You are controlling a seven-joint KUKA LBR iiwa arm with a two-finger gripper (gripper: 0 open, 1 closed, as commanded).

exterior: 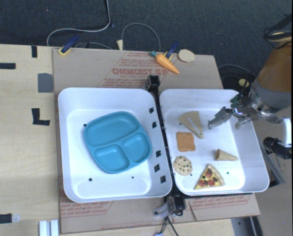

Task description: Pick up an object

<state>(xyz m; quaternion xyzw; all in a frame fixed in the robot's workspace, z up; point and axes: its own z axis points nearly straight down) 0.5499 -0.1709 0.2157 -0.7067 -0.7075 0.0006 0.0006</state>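
Observation:
The right bin (244,146) holds several toy foods: a tan wedge (192,123), an orange-brown toast square (185,141), a speckled cookie (183,165), a pizza slice (210,177) and a small tan cone piece (226,155). My gripper (229,121) hangs over the upper right part of this bin, just right of the tan wedge and above the cone piece. Its two grey fingers (216,119) are spread open, and nothing sits between them.
The left bin (70,132) holds a blue divided plate (117,140). A toy carrot (167,63) and a round tan piece (186,56) lie on the cardboard behind the bins. Black clips (153,85) join the bins at the shared wall.

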